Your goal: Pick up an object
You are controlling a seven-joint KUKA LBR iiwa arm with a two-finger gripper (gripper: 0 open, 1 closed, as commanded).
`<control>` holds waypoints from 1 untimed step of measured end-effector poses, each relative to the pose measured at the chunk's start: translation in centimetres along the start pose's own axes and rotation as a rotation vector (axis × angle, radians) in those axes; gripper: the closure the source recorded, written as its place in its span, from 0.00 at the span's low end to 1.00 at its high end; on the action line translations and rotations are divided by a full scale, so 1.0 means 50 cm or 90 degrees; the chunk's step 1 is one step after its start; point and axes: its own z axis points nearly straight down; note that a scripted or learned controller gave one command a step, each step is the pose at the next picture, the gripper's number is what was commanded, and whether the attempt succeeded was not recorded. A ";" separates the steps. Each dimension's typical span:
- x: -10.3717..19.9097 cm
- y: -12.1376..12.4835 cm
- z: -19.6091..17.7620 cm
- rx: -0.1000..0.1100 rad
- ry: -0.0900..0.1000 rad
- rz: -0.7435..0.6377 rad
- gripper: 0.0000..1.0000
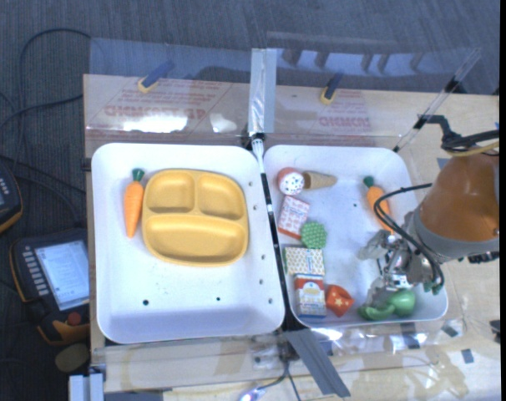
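Hand [395, 281] low in right bin [345, 159], directly over green vegetable toy [389, 305] at near right corner; finger state cannot be told; nothing visibly lifted, so pick judged not yet done. Bin wall close beside target; tomato toy [339, 299] nearby; open floor mid-bin for withdrawal.

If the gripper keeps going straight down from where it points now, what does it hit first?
Most likely the green vegetable in the right bin's near corner; the gripper hangs just above it. Depth is hard to judge from this slanted view, so it might only graze it.
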 end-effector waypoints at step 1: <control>-0.149 0.007 0.006 -0.001 0.004 0.132 0.00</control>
